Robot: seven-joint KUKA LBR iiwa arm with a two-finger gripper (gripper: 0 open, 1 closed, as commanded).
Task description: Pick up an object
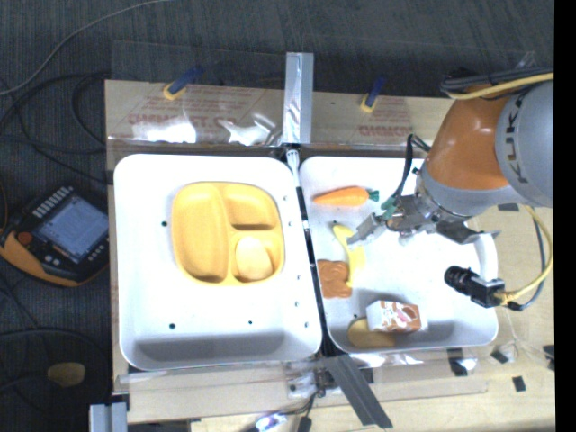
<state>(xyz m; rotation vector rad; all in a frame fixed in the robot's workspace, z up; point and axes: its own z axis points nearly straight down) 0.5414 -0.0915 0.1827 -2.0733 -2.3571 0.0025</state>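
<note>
The right bin [468,331] holds an orange carrot [340,196] at its far left. Below the carrot lie a yellow banana-like piece [347,248] and a brown toast slice [334,278]. Near the front wall are a small red and white carton [396,315] and a tan piece [363,333]. My gripper [371,227] hangs over the right bin, just right of the yellow piece and below the carrot's green tip. Nothing is visibly held in it.
The left bin [144,322] carries a yellow divided plate [211,228] with a pale round item [254,260] in one compartment. A black camera unit [468,282] hangs off the arm over the right bin. A handheld pendant [63,232] lies on the floor at left.
</note>
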